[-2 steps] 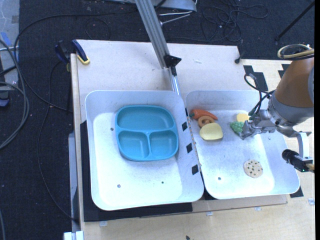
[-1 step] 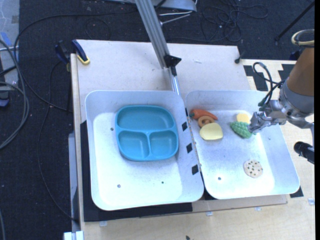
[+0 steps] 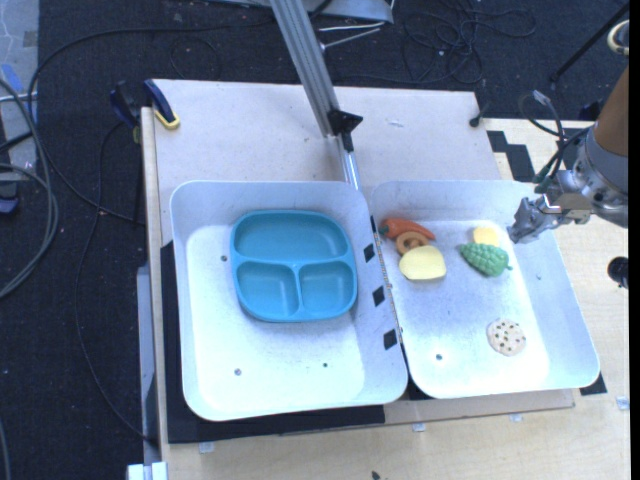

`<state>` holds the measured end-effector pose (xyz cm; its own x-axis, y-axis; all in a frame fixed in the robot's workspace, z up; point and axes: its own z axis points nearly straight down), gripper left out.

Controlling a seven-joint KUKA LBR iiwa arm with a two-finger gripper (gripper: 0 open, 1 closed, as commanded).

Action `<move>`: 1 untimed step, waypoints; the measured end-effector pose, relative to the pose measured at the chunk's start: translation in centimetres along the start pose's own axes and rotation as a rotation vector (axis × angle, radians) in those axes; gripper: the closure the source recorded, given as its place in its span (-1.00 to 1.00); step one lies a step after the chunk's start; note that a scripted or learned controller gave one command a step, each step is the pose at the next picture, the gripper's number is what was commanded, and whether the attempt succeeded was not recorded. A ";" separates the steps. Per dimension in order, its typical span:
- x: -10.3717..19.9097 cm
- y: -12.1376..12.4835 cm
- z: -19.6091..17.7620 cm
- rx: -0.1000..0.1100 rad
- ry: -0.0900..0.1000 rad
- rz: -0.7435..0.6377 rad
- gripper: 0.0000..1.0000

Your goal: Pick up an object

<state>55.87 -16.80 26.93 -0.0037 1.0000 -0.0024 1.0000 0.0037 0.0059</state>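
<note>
The right bin [image 3: 560, 298] holds several toy foods. An orange carrot piece [image 3: 407, 233] lies near its left wall, with a pale yellow piece [image 3: 423, 263] just below it. A green bumpy piece [image 3: 485, 259] sits mid-bin, and a small yellow piece [image 3: 487, 235] touches its top. A chocolate-chip cookie [image 3: 507, 337] lies nearer the front. My gripper [image 3: 527, 220] hangs over the bin's right side, just right of the small yellow piece, with nothing visible between its fingers.
The left bin [image 3: 200, 368] bears a blue divided plate [image 3: 294, 265]. A slanted metal pole [image 3: 305, 48] runs down to the wall between the bins. Cables lie on the dark floor around the bench.
</note>
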 end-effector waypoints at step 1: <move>0.0 0.1 -2.9 0.001 0.000 0.001 1.00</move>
<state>55.97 -16.81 29.80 -0.0029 1.0000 -0.0019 1.0000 0.0029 0.0050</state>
